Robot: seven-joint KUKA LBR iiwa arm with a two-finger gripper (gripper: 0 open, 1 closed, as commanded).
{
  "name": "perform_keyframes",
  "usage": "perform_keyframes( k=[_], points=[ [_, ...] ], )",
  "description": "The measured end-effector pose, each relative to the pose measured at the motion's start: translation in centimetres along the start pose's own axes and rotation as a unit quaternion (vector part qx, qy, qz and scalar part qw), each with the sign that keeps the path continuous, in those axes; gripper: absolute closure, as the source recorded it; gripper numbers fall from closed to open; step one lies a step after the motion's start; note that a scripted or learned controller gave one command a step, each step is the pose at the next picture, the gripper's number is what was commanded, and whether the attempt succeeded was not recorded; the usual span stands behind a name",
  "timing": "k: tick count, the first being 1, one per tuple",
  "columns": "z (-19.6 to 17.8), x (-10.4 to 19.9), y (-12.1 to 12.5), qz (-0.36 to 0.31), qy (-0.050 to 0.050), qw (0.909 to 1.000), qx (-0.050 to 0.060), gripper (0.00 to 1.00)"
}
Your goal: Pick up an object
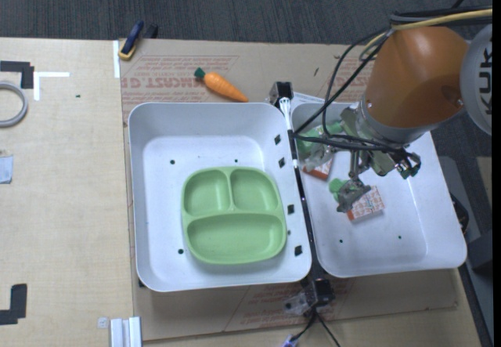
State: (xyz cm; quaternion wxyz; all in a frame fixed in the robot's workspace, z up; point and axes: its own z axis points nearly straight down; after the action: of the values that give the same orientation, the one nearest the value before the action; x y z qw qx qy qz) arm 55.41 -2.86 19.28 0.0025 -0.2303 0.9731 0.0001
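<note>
Orange and grey, my arm [415, 79] reaches over the right bin [423, 247], and my gripper [354, 190] hangs low above its floor. Whether my fingers are spread or pressed together, I cannot tell; the wrist and cables cover them partly. Just below the gripper lies a small white and red packet [366, 204], touching or almost touching the fingertips. Near it, toward the dividing wall, lies another red and white packet [316, 169] with some green pieces I cannot name. One green divided plate [232, 216] with three compartments sits in the left bin [156, 181]. One toy carrot [221, 84] lies on the cardboard behind the two bins.
</note>
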Motion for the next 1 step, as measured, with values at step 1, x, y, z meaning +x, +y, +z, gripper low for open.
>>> perform_keyframes(
  k=[1],
  points=[
    [-0.02,3.31,0.03,-0.119,0.001,0.9929,0.0,0.0]
  ],
)
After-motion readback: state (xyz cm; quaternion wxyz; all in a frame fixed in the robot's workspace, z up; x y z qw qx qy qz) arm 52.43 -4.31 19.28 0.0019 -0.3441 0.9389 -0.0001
